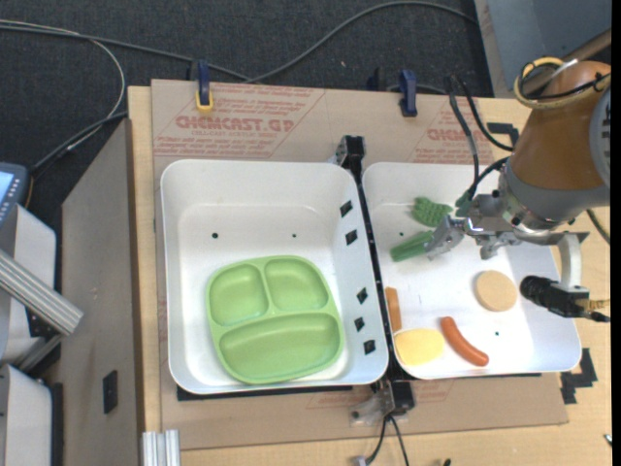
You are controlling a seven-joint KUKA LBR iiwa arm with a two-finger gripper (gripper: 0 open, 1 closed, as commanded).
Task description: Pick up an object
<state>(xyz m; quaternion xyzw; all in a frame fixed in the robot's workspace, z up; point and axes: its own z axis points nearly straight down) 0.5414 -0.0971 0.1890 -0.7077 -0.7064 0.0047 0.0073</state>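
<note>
- The brown cardboard sheet [291, 115] under the bins bears red print reading "CHEMCAST G.P" near its far left edge.
- The same red print shows again at its far right, partly hidden, too cut off to read fully.

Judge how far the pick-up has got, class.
Done: the pincer has reached into the right bin, beside the green toy. In hand: nothing visibly lifted. Left: grasping and raising an item; the sausage, tan disc and yellow piece lie untouched.
</note>
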